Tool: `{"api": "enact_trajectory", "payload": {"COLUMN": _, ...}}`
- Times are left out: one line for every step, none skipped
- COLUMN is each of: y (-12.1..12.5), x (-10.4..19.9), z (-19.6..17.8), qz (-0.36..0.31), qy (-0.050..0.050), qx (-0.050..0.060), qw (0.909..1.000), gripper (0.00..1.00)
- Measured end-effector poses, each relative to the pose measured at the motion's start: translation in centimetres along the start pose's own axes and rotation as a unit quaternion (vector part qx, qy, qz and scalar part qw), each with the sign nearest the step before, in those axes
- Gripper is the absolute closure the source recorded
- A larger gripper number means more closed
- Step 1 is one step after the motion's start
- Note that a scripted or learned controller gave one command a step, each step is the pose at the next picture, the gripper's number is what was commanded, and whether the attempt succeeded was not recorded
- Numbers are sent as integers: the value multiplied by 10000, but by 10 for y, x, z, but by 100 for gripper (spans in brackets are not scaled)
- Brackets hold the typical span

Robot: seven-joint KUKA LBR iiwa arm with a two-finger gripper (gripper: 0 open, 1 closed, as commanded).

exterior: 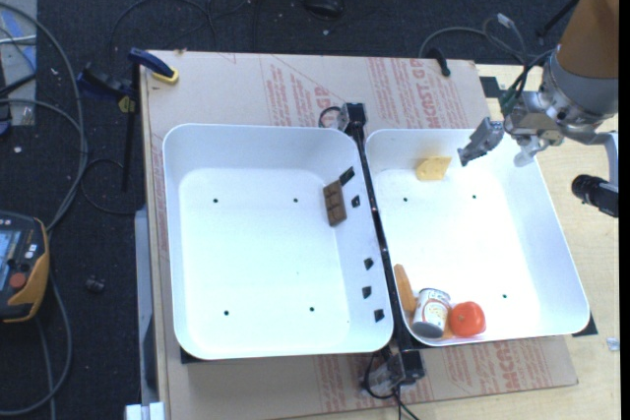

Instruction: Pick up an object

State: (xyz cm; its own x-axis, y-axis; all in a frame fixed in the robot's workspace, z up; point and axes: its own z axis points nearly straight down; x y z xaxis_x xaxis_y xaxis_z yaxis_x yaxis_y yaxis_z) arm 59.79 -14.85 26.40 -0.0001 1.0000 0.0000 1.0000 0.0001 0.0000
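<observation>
Start at the far side from the jaws: your left-hand shallow white plastic bin [197, 211] carries a small dark brown rectangular block [335, 205] lying flat near its right wall, with a smaller black strip [346, 178] just above it, both well apart from the jaws and across the divider from them. Move toward the arm and you reach the right-hand shallow white plastic bin [532, 241]. In its near left corner, well below and to the left of the jaws, three things sit bunched together: a slim orange carrot-shaped piece [404, 286] along the left wall, a small cylindrical can with a pale label [430, 311] lying tilted beside it, and a round red tomato-like ball [467, 319] touching the can on its right. Closer to the jaws, a pale yellow wedge-shaped chunk [433, 169] rests at the far edge of that bin, just beside and slightly below the fingertips. The grey two-finger gripper [479, 143] hangs over the far right rim, tilted toward the yellow chunk; you see nothing between the fingers, and whether they stand wide or narrow cannot be told from this angle.
</observation>
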Motion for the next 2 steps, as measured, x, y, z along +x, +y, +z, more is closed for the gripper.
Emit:
{"api": "enact_trajectory", "payload": {"y": -19, "x": -38, "z": -30, "qz": -225, "qy": -6, "qx": -11, "qw": 9997, "gripper": 0}}
{"api": "enact_trajectory", "payload": {"y": 24, "x": -47, "z": -36, "qz": -6, "qy": -2, "qx": -5, "qw": 10000, "gripper": 0}}
